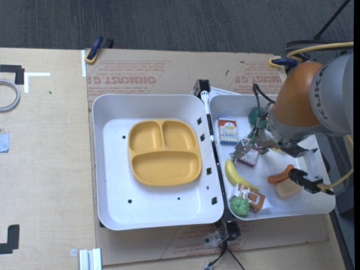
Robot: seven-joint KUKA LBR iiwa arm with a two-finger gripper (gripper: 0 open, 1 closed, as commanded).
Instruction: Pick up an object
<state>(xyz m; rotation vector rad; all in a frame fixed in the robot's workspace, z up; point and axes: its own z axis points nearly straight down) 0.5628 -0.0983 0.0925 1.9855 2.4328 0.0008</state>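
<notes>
From my remote seat I see a pale wooden bench [45, 167] with a cardboard sheet under two white bins: the left bin [107, 167] bears only a yellow divided plate [165, 152], and the right bin [315, 207] holds all the clutter. The arm [315, 97] reaches in from the right, and its gripper [251, 147] sits low over a small reddish packet [248, 157] in the middle of that bin; I cannot tell how the pincer is set, because the wrist and cabling hide the tips. That packet looks like the likeliest target, but nothing shows it between the tips, so I won't call it held. My worry is crowding: a red-and-white box [228, 131] lies just behind, a banana [235, 173] just in front, and a green round object [257, 117] sits near the wrist. A slightly off descent could shove the packet into the banana, or catch a corner so it slips on the lift. The dangling cable [323, 185] could also drag the orange piece [279, 176] and the tan block [288, 189].
</notes>
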